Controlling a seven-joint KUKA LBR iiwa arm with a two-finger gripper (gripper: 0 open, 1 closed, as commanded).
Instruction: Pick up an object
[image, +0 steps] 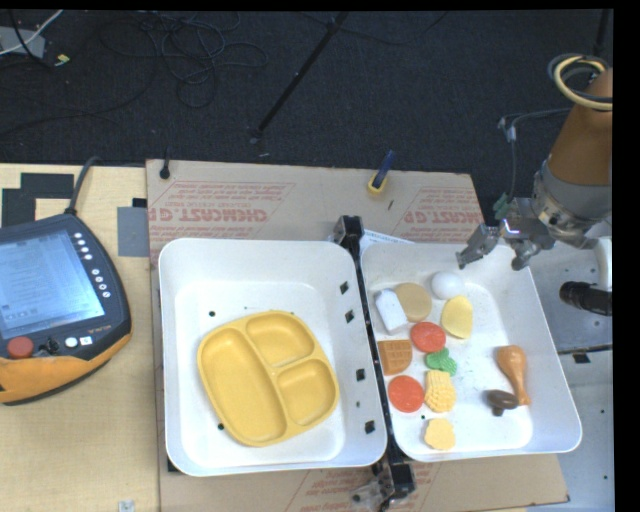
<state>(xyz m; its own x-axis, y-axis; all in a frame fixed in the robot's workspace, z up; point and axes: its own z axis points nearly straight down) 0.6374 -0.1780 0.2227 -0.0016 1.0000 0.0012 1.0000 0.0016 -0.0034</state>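
Camera view: looked down at a slant on two white bins side by side, the arm entering from the right of the frame
Gripper (495, 247): hung at the upper right, over the top edge of the right bin (553, 345), below the grey wrist and orange band
Gripper state: two dark fingers spread wide apart, nothing between them, touching nothing that could be made out
Nearest object: a white egg (449, 284), just down and left of the gripper in the frame, near the upper middle of the right bin
Key relation: the toy food lay below and left of the open fingers, so the coming move would likely be a short reach toward the frame's lower left and then down
Egg shape: roundish, no clear long axis, so finger angle probably mattered little
Neighbours of the egg: a yellow lemon-like piece (458, 318) just below it and a tan round piece (412, 300) to its left, close enough to crowd a closing finger
Other candidates: a drumstick (513, 369) stood well apart at the bin's right side, long axis running roughly top to bottom of the frame; a corn cob (439, 391) and red slices packed lower centre
Left bin (180, 300): held a yellow divided tray (266, 375), away from the gripper
Progress: judged early, nothing grasped yet
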